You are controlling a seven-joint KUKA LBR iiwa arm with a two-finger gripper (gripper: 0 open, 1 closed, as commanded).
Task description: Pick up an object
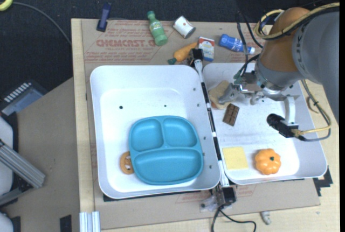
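In the right bin [310, 163], my gripper [249, 91] hangs low over the back left part, under the grey arm with its orange band [285, 23]. Just left of the gripper lies a tan flat piece [218, 93]. A brown chocolate bar [231, 114] lies on the bin floor a little in front of the gripper. Near the front of that bin sit a yellow cheese slice [235, 158] and an orange pumpkin [268, 161]. Nothing shows held in the gripper.
The left bin [108, 91] holds a blue divided plate [164, 149] with a brown pretzel [126, 163] at its left edge. Behind the bins lie a green bottle [157, 29], a white can [184, 26], a blue bottle [233, 42] and a small carton [205, 48]. A black cable fitting [280, 124] hangs over the right bin.
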